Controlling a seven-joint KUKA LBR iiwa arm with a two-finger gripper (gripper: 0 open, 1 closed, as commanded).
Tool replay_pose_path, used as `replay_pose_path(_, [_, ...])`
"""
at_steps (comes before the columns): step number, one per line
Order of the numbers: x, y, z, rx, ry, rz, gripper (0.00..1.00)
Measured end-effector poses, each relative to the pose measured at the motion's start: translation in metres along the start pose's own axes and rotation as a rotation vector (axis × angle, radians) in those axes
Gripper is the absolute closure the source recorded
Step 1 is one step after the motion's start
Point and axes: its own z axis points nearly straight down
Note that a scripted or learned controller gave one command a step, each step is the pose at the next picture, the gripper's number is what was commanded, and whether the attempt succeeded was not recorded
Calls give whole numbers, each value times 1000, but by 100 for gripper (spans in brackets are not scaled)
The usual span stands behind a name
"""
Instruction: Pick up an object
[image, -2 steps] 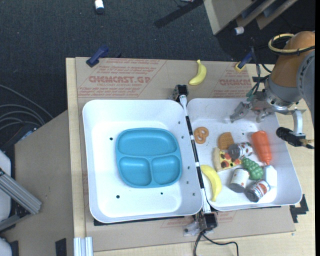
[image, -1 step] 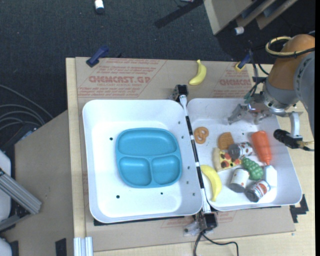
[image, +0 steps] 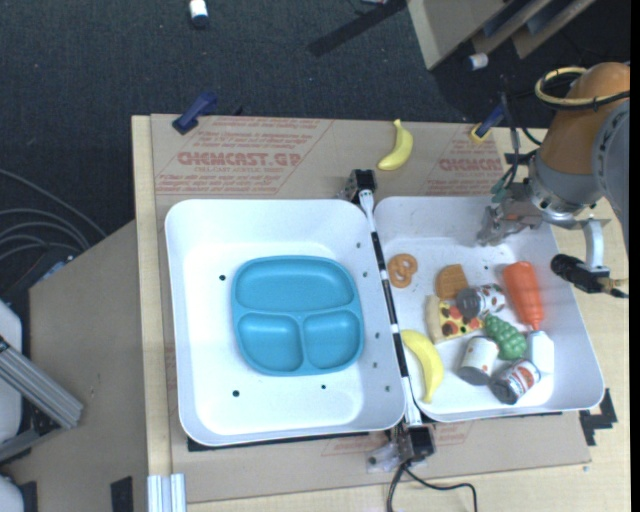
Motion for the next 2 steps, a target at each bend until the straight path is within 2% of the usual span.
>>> replay_pose_path(1, [0, 0, 0, 0, 0, 0, 0])
replay_pose_path(2, [0, -1, 11, 2, 1, 0, 0])
